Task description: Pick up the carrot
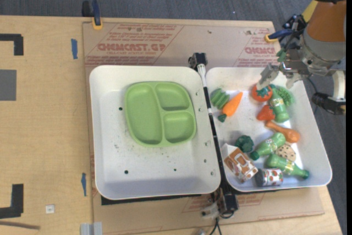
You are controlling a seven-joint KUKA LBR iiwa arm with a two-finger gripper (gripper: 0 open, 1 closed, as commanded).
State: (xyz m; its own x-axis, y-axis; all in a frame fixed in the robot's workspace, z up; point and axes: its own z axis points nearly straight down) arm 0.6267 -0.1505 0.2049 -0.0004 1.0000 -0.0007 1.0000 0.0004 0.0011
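Camera view has the gripper (273, 77), fingers spread, hovering at the carrot's (233, 103) two o'clock; it should centre over the carrot before descending.

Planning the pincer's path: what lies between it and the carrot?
In the camera view, only bare white bin floor separates the pincer from the carrot. A red-orange toy sits just under the pincer, off that line.
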